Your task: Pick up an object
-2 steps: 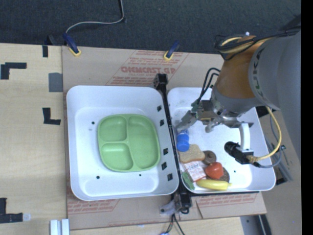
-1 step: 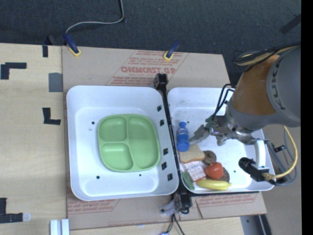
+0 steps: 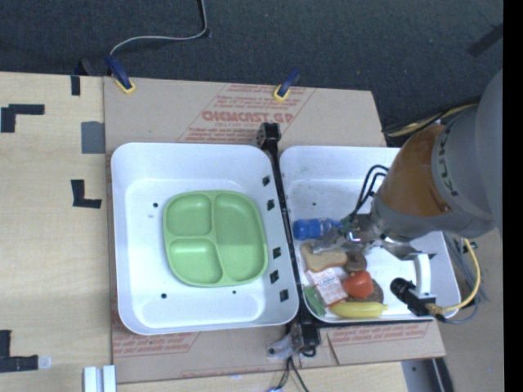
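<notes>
Toast (image 3: 325, 259) beside bin's (image 3: 343, 182) left wall

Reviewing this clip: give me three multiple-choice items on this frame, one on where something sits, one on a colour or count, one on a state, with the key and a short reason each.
1. Where is the green divided plate?
A. In the left bin
B. In the right bin
C. On the cardboard outside the bins

2. How many compartments does the green divided plate have?
A. Two
B. Three
C. Five

3. How does the banana lie?
A. Standing upright against the bin wall
B. Flat near the front edge of the right bin
C. Resting on the green plate

Key: 1 A, the plate sits alone in the left bin. 2 B, ridges split it into three sections. 3 B, it lies flat in the right bin, just below the red tomato, near where the claw reaches into the pile.
</notes>
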`<act>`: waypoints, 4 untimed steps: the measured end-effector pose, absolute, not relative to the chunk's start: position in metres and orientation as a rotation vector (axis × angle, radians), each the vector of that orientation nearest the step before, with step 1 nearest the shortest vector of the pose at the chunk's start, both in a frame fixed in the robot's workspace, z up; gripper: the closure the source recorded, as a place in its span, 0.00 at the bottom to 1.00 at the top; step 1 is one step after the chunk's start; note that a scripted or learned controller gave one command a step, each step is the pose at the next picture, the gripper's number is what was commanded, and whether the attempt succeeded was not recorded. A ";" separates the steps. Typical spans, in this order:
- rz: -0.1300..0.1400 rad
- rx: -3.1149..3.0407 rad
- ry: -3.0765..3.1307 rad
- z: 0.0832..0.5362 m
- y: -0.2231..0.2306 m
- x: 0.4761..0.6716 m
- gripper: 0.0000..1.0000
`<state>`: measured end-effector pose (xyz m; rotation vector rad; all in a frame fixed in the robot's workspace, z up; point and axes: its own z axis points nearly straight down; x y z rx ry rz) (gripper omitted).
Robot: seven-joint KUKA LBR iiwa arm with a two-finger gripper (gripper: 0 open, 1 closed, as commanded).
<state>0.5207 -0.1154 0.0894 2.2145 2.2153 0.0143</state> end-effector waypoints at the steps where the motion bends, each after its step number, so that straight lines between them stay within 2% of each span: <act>1: 0.024 2.208 2.207 0.091 -0.136 0.492 0.00; 2: -0.001 2.219 2.220 0.162 -0.193 0.547 0.00; 3: -0.002 2.223 2.224 0.134 -0.158 0.483 0.00; 4: 0.008 2.218 2.215 0.100 -0.141 0.487 0.00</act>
